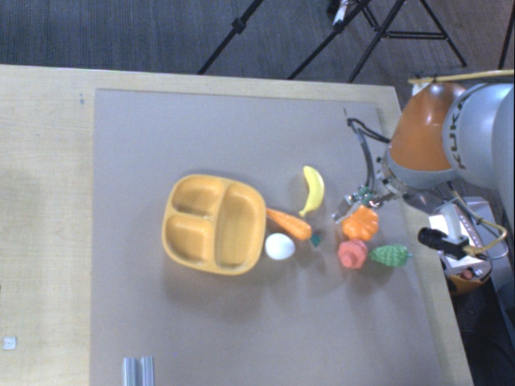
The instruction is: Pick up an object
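**A:** Start at the left — what sits on the table (pixel 145 135)?

**B:** A yellow divided tray (pixel 214 224), left of centre, with three compartments. Nothing lies in any of them that I can see.

**A:** And beside it?

**B:** At the tray's three o'clock lies an orange carrot (pixel 290 224), slanted, its thick end against the tray's rim and its green tip toward four o'clock. Just below the carrot, at the tray's four o'clock, a white egg (pixel 279 247) rests close to the rim.

**A:** Further right?

**B:** A yellow banana (pixel 312 190) at one o'clock from the carrot, standing nearly upright in the view, apart from the rest. Then a small cluster: an orange pumpkin-like toy (pixel 360 224), a pink toy (pixel 352 254) just beneath it at six o'clock, and a green knobbly toy (pixel 389 256) at the pink one's three o'clock, almost touching it.

**A:** The arm?

**B:** The grey arm (pixel 475 135) with its orange band comes in from three o'clock. The jaws (pixel 360 200) sit right over the pumpkin-like toy's top edge — whether they are apart or closed on anything I cannot tell; the tip is small and tangled with cables.
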Controlling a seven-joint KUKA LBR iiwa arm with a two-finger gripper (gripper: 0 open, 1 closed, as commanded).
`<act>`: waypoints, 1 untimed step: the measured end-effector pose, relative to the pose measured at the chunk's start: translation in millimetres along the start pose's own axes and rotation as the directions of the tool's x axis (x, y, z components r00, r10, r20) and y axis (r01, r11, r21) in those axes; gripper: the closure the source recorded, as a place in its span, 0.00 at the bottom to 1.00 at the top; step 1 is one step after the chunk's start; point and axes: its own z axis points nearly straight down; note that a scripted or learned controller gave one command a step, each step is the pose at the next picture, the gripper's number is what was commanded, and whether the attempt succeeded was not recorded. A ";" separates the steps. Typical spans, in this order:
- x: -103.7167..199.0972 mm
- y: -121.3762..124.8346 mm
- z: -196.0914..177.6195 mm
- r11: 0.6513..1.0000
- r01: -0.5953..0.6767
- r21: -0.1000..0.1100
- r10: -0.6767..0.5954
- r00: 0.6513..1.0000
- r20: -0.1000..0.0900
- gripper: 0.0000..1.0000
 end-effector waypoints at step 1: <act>-0.3 2.2 -11.2 1.000 0.001 -0.005 -0.001 1.000 0.001 1.00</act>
